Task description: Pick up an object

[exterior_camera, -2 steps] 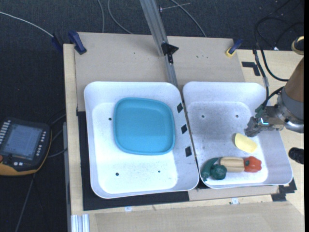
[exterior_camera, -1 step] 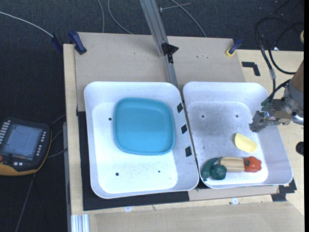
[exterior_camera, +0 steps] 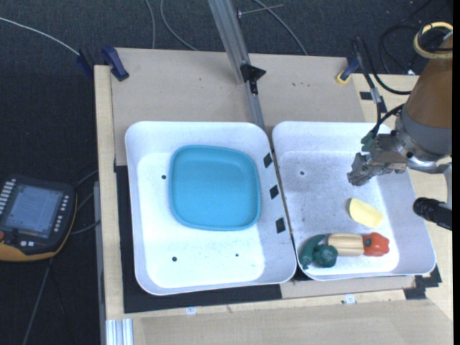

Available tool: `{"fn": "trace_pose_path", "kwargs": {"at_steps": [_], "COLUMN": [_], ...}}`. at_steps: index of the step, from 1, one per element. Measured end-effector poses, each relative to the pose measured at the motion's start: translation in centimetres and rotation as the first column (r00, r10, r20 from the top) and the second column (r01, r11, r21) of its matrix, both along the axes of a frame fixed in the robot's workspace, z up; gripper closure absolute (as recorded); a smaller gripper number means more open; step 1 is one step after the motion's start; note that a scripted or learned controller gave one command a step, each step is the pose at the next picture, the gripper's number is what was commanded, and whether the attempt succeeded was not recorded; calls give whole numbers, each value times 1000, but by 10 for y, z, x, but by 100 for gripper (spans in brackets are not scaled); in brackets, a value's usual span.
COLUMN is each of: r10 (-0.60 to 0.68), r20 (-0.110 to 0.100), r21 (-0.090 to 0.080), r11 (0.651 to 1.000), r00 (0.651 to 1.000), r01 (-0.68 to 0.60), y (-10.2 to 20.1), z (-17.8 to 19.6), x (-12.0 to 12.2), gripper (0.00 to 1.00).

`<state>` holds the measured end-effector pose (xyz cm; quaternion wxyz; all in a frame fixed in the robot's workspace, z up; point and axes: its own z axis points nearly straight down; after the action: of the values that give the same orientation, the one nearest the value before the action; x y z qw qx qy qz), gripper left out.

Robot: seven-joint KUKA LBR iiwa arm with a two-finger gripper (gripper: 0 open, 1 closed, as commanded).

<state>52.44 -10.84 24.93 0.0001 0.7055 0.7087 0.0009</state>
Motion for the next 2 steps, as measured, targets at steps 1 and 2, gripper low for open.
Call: {"fn": "trace_pose_path", "kwargs": {"at_steps": [1,2], "r10": [0,0], "r20": [-1,-1], "r21": [0,0], "r11": [1000,1000], "r00": [1000,1000], "r01": [0,0], "y": [48,91], "z": [-3,-1], "x": [33,47], "gripper": [100,100]}}
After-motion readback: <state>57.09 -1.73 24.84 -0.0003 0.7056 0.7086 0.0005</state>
